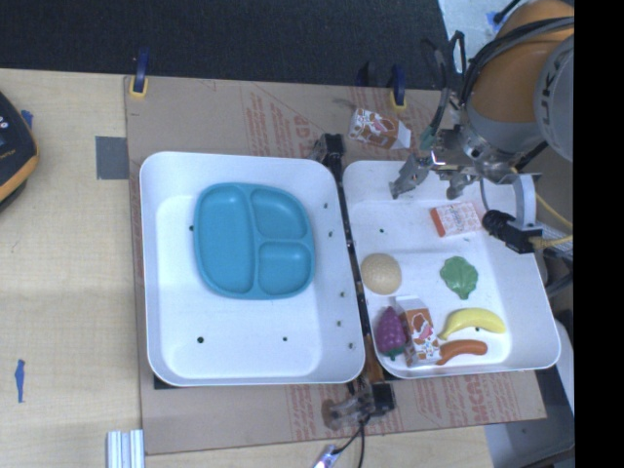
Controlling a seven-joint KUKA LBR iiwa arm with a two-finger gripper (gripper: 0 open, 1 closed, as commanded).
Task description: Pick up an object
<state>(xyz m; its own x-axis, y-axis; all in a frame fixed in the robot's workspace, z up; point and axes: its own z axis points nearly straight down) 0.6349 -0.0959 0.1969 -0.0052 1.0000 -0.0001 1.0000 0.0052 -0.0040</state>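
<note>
Gripper: above right bin's far edge, fingers spread, nothing between them
Arm: upper part cut off at frame edge
Orange packet: just beside gripper; print illegible

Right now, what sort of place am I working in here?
Probably a robotics lab bench set up for pick trials: two white bins on clamped cardboard, toy food such as a banana and grapes in the right one, and a blue divided plate in the left.
</note>
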